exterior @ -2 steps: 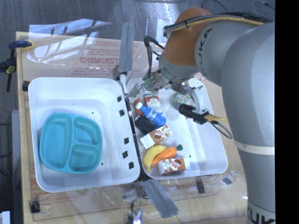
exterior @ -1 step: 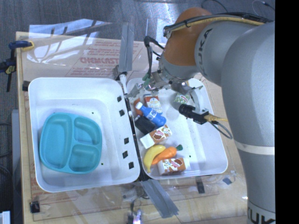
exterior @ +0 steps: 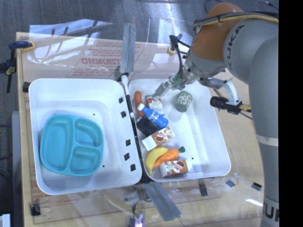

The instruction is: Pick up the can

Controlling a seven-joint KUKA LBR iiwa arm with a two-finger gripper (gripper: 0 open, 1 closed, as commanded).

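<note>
Can [exterior: 183,100] is lying tipped in right bin [exterior: 208,141], apart from the clutter | judged light, stiff, smooth, prone to rolling | best being gripped across its sides | gripper [exterior: 158,91] state cannot be told

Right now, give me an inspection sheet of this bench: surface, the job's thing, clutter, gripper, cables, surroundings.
Surface: two white bins side by side; right bin, left bin.
Job's thing: can lies in the right bin's upper part, apart from the pile.
Clutter: blue bottle, banana, carrot, small cartons along the right bin's left side; teal divided tray in the left bin.
Gripper: gripper sits left of the can; jaws too blurred to judge.
Cables: black cable over the arm.
Surroundings: blue clamp at the bench corner.
</note>
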